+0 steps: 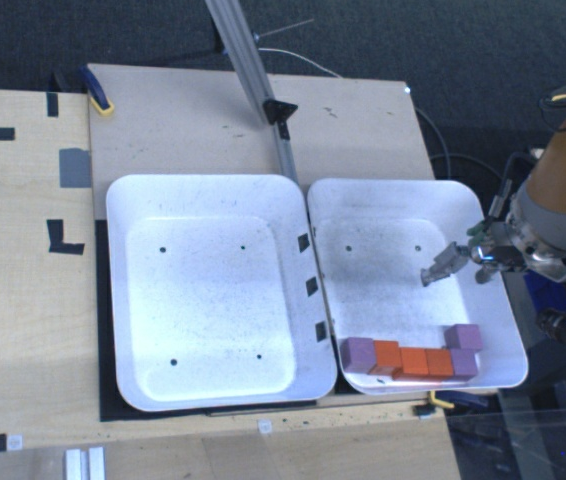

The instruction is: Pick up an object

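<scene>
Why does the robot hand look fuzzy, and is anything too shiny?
In the camera view the gripper is soft and blurry, so its jaws are hard to read; the blocks look a bit sharper; the white bins show even light, no strong glare, only grey speckling.

I can't read any text from here — no labels, brands, numbers or signs are legible on anything I see.

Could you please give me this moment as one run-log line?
gripper: over right bin, holding nothing | blocks: along near wall | left bin
</scene>
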